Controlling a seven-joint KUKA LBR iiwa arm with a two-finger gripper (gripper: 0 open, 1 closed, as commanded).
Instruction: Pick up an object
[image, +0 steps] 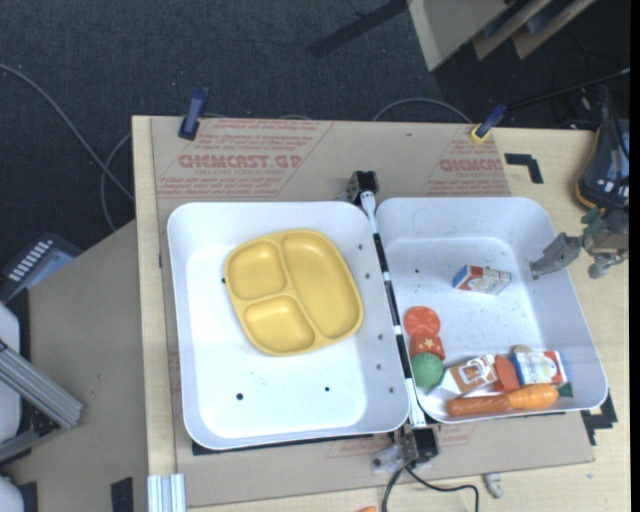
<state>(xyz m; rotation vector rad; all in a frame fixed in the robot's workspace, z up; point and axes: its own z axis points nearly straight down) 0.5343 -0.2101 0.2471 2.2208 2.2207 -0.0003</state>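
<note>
Several small toys crowd the right bin (560, 300) toward 6 o'clock, while a little carton (482, 279) lies alone near its centre (light, stiff, flat-sided, probably the easiest to pinch across its narrow faces). At 3 o'clock over the bin's rim hangs the claw (575, 255), holding nothing; whether it is open I cannot tell.

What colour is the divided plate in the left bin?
Yellow. The divided plate is plain pale yellow all over, with three compartments, clearest in the camera view.

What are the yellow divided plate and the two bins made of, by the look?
Yellow divided plate: likely moulded plastic, smooth with a soft sheen and rounded compartment ridges. Left bin and right bin: probably thin formed white plastic, matte, with rounded corners and rolled rims.
</note>
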